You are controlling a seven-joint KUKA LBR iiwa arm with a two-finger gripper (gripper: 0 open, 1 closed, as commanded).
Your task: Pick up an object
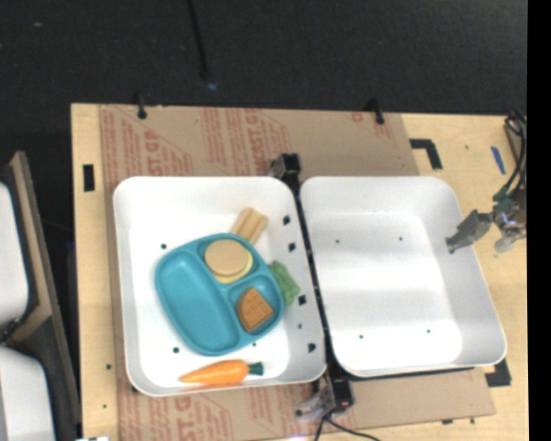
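Left bin [133, 246] holds all the candidates, each w/ a count of one: blue divided tray [197, 306], round cracker-like disc [229, 258] and brown waffle piece [254, 309] sitting in it, orange carrot [222, 372] at the near wall, tan block [251, 223] and a green bit [286, 284] just beside the tray. They look like light, stiff, smooth plastic toys, so prob. slippery; carrot seems easiest, pinched across its thick middle. Gripper [482, 231] hovers at the right bin's [395, 338] far-right rim, well apart from them — can't tell if it's open or closed.
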